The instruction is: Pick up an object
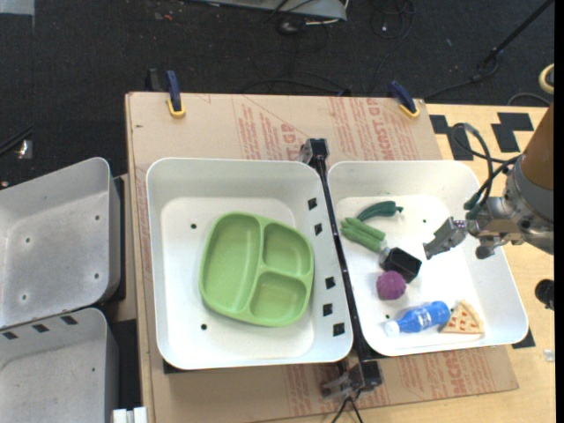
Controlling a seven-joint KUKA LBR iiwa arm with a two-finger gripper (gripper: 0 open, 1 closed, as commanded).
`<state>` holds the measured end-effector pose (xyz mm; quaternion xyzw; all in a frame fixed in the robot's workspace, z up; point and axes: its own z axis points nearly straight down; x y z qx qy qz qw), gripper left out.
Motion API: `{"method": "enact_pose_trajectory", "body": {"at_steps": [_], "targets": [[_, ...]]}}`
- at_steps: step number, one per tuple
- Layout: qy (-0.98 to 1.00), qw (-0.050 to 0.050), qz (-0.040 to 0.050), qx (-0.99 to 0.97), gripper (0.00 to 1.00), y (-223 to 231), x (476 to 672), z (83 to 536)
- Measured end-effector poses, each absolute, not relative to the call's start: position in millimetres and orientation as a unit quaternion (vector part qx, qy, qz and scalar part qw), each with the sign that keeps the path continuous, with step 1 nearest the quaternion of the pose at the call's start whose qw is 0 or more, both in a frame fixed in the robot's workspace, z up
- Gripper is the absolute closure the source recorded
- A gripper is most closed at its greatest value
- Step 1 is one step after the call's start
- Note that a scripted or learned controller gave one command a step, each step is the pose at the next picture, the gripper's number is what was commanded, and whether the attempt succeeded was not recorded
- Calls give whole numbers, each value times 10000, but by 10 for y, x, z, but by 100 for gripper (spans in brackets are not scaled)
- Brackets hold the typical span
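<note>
Bins sat side by side on the cardboard-topped bench (238, 130) as we looked down from the fixed overhead camera. We saw the grey arm (538, 183) reaching in from the right, its gripper (443, 238) hanging over the right bin (493, 324), toward that bin's middle. We could not tell how its jaws stood, and we saw nothing held in it.

We counted several loose objects in the right bin. A dark green curved piece (379, 209) lay near the bin's upper left, with a lighter green bundle of pods (362, 233) just below it. A small black block (401, 262) lay close beside the lower end of the pods and just left of the gripper, and we could not say whether the two touched. A purple ball (391, 285) rested directly below the black block. Nearer the bin's front edge, a blue bottle with a white cap (417, 318) lay on its side, and a toy pizza slice (462, 321) sat just to its right, the two close together or touching.

We found the left bin (167, 263) holding a light green divided plate (257, 269) with three compartments, lying flat at the bin's centre. A black divider strip (331, 236) ran between the two bins. Two clamps (174, 95) gripped the far edge of the bench, and white panels (53, 236) lay on the dark floor at the left.
</note>
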<state>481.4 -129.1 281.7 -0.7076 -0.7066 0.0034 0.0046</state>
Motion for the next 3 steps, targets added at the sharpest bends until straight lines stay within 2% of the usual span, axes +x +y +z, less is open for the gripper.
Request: {"method": "enact_pose_trajectory", "body": {"at_steps": [1, 2, 3], "targets": [[-7076, 2, 2, -7066, 0, -1287, 4832, 2869], [-7066, 25, 18, -7076, 0, -1313, 4888, 2259], [-7064, 23, 13, -7078, 0, -1296, 4804, 1787]]}}
